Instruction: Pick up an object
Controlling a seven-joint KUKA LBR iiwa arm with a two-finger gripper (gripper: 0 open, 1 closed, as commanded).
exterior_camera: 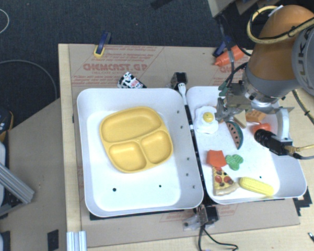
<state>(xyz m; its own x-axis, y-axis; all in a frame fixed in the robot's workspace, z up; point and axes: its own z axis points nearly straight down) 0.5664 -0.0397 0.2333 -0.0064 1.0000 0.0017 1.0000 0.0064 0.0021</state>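
The gripper hangs low over the upper left part of the right bin, and from this slanted view I cannot tell whether it is released or clenched; nothing can be seen held by it. The closest candidate for the pick is the fried egg, which lies just to the gripper's left and a little toward the camera, close against the bin's left wall. Almost as near is the watermelon slice, lying just below the gripper, its long axis running from upper left to lower right. I judge the egg or the slice to be the likely target, since either needs only a short shift and a descent, and for the slice the gripper would want to close across the narrow width, not along the length. Farther down the same bin sit a red piece, a green broccoli, a pizza slice and a corn cob, the cob lying nearly crosswise along the near edge. An orange piece rests under the arm's wrist on the right. The left bin holds a yellow divided plate, well apart from the gripper, and both bins rest on the counter.
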